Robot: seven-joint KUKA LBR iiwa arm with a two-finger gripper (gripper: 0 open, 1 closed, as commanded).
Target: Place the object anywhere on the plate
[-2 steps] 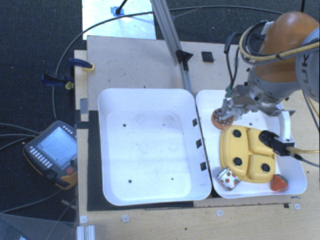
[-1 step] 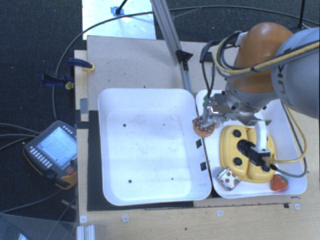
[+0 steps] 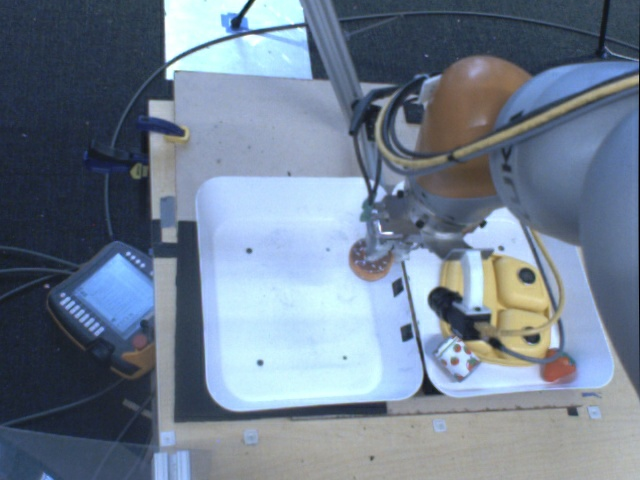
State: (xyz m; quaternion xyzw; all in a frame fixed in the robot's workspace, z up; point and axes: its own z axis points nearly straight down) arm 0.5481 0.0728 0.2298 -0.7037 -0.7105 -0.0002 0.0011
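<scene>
We see tool (image 3: 376,240) over small brown donut (image 3: 368,263) at left bin (image 3: 225,298) rt edge; grip state unclear.

Bins (image 3: 300,368) smooth white plastic (slightly glossy); bench (image 3: 260,128) matt board.

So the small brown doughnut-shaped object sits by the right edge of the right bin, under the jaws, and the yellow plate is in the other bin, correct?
Not quite. The camera view shows the small brown doughnut-shaped object by the right edge of the left white bin, under the gripper. The yellow plate lies in the other bin, the right one.
</scene>
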